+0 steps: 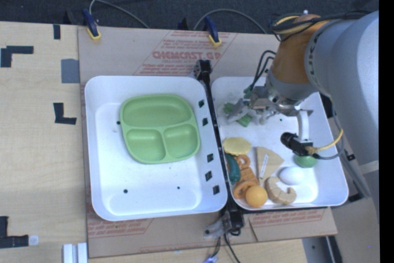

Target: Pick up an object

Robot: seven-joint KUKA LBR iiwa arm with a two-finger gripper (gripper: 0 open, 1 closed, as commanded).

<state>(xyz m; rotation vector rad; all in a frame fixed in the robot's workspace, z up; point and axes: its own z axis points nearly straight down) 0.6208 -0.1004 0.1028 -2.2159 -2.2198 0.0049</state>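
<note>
Hovering low in right bin [332,191], gripper [241,111] spread unclear; green piece [244,121] just beneath, yellow disc [237,146] nearer camera.

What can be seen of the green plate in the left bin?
The green plate is pale green with a matte, plastic look and rounded corners. Raised ridges split it into three compartments: one wide section along the far side and two smaller ones nearer the camera. It lies flat and right way up, turned slightly askew, on the floor of the left bin, towards its far half. All three compartments hold nothing. Only the bin floor touches it; the gripper is over in the right bin.
</note>
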